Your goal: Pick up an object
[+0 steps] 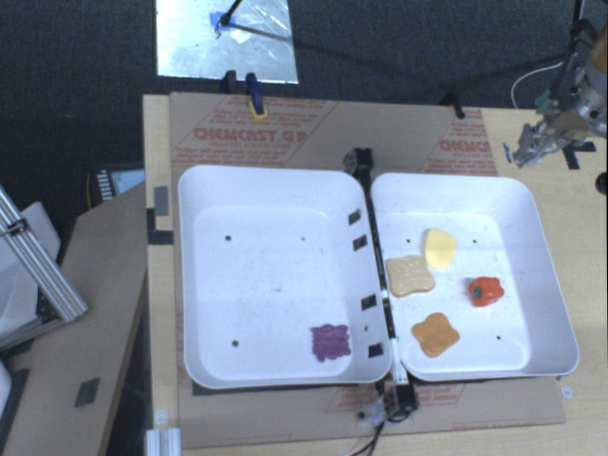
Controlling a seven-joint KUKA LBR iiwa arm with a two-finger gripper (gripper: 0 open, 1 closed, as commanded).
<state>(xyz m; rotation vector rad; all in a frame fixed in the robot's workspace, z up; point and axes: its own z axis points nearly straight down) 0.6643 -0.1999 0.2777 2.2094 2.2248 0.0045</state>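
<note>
Dark carpet behind, with a crinkled foil sheet [228,27] on it beyond the far edge. Nearer, a wooden surface [494,126] under a printed cardboard sheet [285,126], with a blue clamp [255,88] at the far edge and two shallow white bins side by side on top.

Camera view, left bin [256,245]: holds a single purple flat piece [331,342] near the front right corner, close to the dividing wall.

Right bin [518,226]: holds four toy foods, loosely clustered towards its left half.
- Farthest back, a yellow piece [439,248].
- Just beside it and close to the left wall, a tan bread slice [409,275].
- Apart to the right, a red pepper-like toy [485,291].
- Nearest the front, an orange flat piece [435,334].

Hand [534,148]: hangs above the surface beyond the right bin's far right corner, well apart from every item, with nothing visibly held. Open or closed: cannot tell, too small and blurred.

Judging by looks:
- All light, likely soft rubber or foam, nothing fragile.
- Flat pieces probably awkward, lying low against the bin floor with little edge to pinch.
- Bread slice also crowded by the wall.
- Best bet seems the red pepper-like toy: rounded, taller and free on all sides, though possibly smooth and prone to roll.
- Best taken across its widest middle, from straight above.
</note>
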